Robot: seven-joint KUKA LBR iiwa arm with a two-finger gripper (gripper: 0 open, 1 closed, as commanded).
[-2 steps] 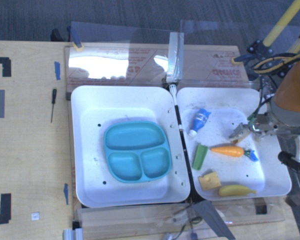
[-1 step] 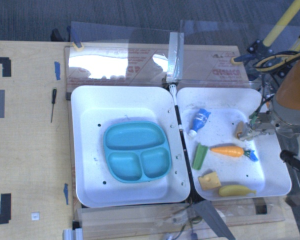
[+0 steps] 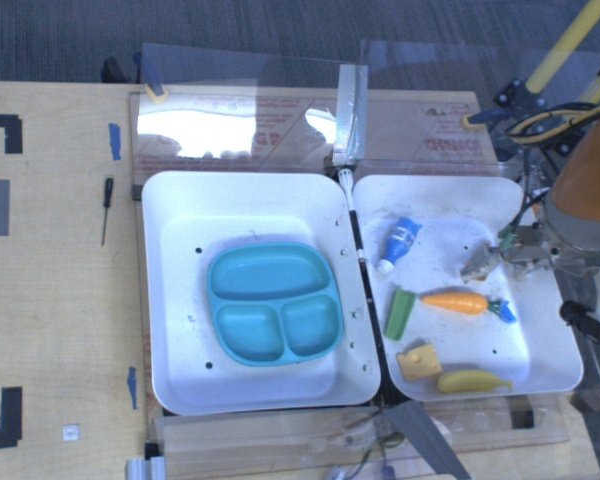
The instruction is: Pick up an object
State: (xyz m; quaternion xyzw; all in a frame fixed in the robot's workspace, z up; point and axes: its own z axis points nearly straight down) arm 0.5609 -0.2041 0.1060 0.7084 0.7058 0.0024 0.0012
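Note:
The right bin (image 3: pixel 540 363) holds several objects: a blue and white tube (image 3: pixel 398 243), an orange carrot (image 3: pixel 456 302) with a blue-green top, a green stick (image 3: pixel 400 313), a yellow wedge (image 3: pixel 418 361) and a yellow banana (image 3: pixel 472 380). My gripper (image 3: pixel 480 260) comes in from the right and hangs over the upper middle of this bin, just above the carrot and to the right of the tube. Nothing shows in its grasp.
A turquoise divided plate (image 3: pixel 273 303) lies in the left bin (image 3: pixel 170 268). A clear panel with a metal post (image 3: pixel 350 113) stands behind both bins. Cables and a yellow bar (image 3: pixel 570 33) sit at the back right. A screwdriver (image 3: pixel 106 208) lies on the wooden bench at left.

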